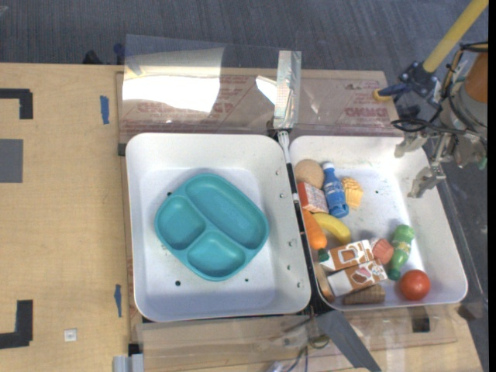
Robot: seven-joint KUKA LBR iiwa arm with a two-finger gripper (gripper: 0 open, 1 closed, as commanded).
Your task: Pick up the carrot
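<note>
The carrot [313, 232] is an orange stick lying along the left wall of the right bin [449, 242]. A red-and-white packet [314, 199] covers its upper end and a banana [334, 227] lies against its right side. My gripper [415, 167] hangs over the bin's upper right corner, well to the right of the carrot. Its two pale fingers [423, 183] stand apart with nothing between them, so it is open.
Around the carrot lie a brown potato [308, 170], a blue bottle [334, 190], a brown carton [356, 257], a green vegetable [400, 243] and a red tomato [415, 284]. A teal divided plate [211, 225] sits in the left bin [147, 169].
</note>
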